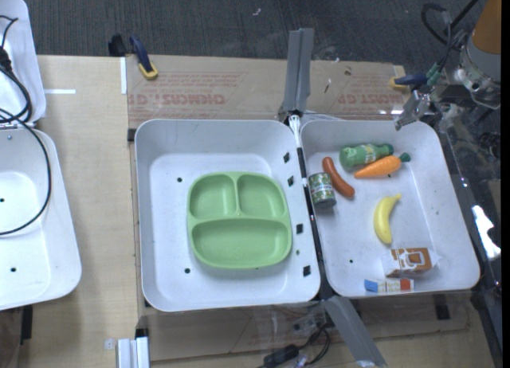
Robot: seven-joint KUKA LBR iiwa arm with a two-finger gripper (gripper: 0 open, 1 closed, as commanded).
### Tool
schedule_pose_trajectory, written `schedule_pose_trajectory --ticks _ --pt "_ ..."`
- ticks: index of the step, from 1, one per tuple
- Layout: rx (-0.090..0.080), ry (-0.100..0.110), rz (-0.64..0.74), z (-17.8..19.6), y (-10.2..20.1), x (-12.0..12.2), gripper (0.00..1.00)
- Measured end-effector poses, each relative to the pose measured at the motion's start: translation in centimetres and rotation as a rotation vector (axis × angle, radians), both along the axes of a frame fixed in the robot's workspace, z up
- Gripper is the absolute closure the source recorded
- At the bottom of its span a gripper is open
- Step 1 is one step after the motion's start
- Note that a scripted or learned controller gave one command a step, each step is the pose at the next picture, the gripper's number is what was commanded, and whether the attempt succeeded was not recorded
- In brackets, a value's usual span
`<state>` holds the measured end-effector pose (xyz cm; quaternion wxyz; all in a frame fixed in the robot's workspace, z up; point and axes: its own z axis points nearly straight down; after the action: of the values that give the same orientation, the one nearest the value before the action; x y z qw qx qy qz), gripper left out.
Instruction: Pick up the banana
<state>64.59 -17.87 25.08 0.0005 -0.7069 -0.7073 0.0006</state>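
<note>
Here, the banana (386, 218) lies in the right bin (454, 199) — just below the carrot (378, 167). The tool (416, 111) hangs over the bin's top right corner — I cannot tell if it is open.

Wooden bench (88, 88) bears left bin (151, 223), right bin (450, 199), side by side.

The arm (484, 36) showed an orange band above a grey, rounded wrist section. Black cables looped loosely beside it, with a small teal fitting close by. The gripper (414, 113) was pale metallic grey with thin, angular parts.
</note>
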Motion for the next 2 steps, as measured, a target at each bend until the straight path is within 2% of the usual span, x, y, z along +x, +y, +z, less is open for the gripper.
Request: schedule_pose_trajectory --ticks 1,2 --pt "0.0 0.0 0.113 -8.4 0.6 -3.6 0.0" --pt "0.0 0.001 0.133 -15.0 1.9 -7.4 0.0"
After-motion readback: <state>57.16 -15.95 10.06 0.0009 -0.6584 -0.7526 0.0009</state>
